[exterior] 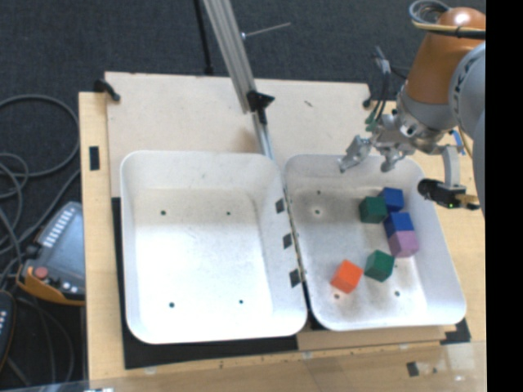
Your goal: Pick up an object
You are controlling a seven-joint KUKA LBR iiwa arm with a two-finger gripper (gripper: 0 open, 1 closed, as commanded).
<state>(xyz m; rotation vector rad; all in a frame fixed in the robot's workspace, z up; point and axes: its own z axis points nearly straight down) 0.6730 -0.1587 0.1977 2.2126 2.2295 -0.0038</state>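
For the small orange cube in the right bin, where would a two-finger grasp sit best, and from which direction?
Probably straight down from above, closing on two opposite flat sides of the small orange cube. It lies turned diagonally to the right white bin, so the gripper would need rotating to match. The small green cube is close on its right; the other sides look freer.

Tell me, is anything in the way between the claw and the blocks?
Nothing visible is. The gripper hangs over the far end of the right bin, and the nearest green block lies apart from it on bare floor.
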